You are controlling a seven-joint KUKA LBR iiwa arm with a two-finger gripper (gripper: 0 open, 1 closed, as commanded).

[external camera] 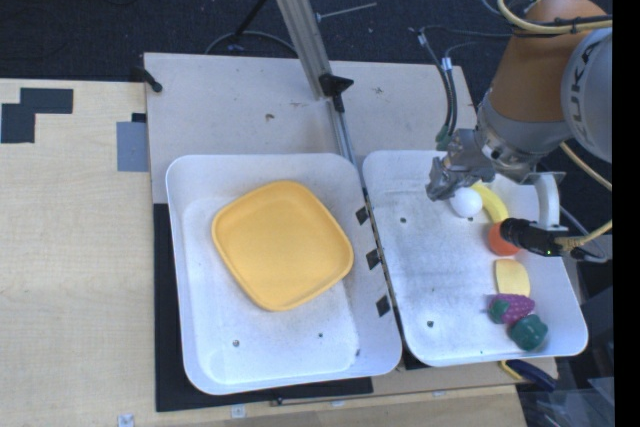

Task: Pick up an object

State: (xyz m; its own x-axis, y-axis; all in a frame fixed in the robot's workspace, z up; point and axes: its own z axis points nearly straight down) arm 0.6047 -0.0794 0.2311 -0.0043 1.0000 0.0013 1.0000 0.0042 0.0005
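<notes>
In the right bin [440, 255], near its far right side, my gripper [450, 183] hangs just above a small white egg-shaped object [466, 203]. A yellow banana [492, 202] lies right beside the egg. An orange round piece [502, 238], a yellow wedge [511, 277], a purple grape bunch [512, 307] and a green piece [529, 331] line the bin's right side. Nothing shows between the fingers.
The left bin [200, 355] holds a large yellow square plate [281, 243]. A metal post [300, 15] rises behind the bins. Black clips [372, 258] sit along the wall between the bins. The arm's cables loop at the right.
</notes>
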